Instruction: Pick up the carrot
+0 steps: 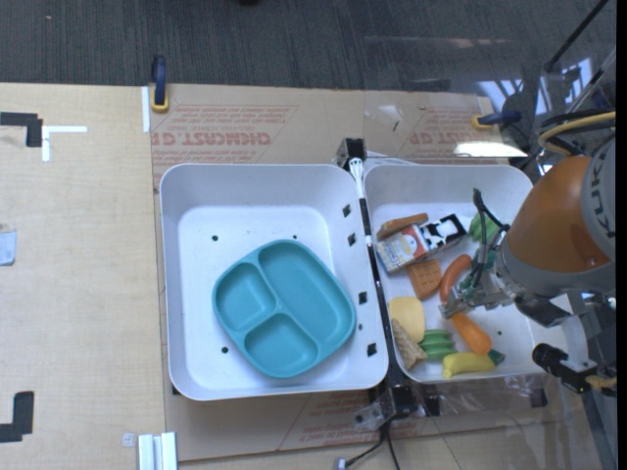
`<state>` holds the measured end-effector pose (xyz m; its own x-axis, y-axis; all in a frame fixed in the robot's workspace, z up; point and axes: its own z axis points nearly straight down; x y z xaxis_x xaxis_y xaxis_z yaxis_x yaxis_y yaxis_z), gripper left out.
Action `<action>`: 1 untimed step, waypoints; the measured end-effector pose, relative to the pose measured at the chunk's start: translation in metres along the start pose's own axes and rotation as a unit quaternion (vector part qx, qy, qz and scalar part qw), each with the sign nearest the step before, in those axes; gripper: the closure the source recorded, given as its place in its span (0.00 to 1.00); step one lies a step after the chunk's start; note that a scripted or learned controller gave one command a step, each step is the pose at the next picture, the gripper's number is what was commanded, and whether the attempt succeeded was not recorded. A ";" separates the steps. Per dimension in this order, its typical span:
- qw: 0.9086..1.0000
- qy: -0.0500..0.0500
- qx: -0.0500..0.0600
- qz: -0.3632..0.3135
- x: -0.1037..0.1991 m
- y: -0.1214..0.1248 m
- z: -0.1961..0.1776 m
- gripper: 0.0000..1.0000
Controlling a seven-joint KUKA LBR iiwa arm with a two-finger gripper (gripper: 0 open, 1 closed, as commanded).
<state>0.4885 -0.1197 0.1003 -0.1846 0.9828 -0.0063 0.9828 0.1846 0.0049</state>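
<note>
- The bench point(78, 262) is pale wood at the left, with brown cardboard point(225, 130) under the two bins.
- The left bin point(181, 199) holds one teal tray point(283, 306), three-compartment, lying tilted slightly toward the bin's front edge.
- A black clip point(351, 151) sits at the back where the two bins meet.
- The right bin point(411, 179) carries a cluster of toy foods in its front half.
- Near its left wall: a brown sausage point(403, 225) lies toward the middle, with a small carton point(400, 251) just in front of it and a black-and-white piece point(443, 229) beside the carton.
- An orange-brown cracker point(425, 278) lies right of the carton.
- Toward the front-left corner sit a yellow lump point(408, 315) and a tan wedge point(406, 345), with a green pod point(436, 342) touching them.
- A yellow banana point(467, 363) lies along the front edge.
- A red-orange chili point(453, 274) lies diagonally near the bin's centre.
- The carrot point(471, 335) lies in the front-right part of the bin, just behind the banana; its long axis runs diagonally, one end toward the bin's centre and the other toward the front-right corner. Which end is the tip I cannot tell.
- The gripper point(460, 305) is low over the bin, its tips just at the carrot's upper-left end; whether they are spread or closed cannot be told, and no object is seen between them.
- A green item point(477, 227) shows by the arm point(563, 223), whose orange band covers the bin's right edge.
</note>
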 end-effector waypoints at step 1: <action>0.999 0.003 0.002 -0.035 0.097 0.009 -0.092 1.00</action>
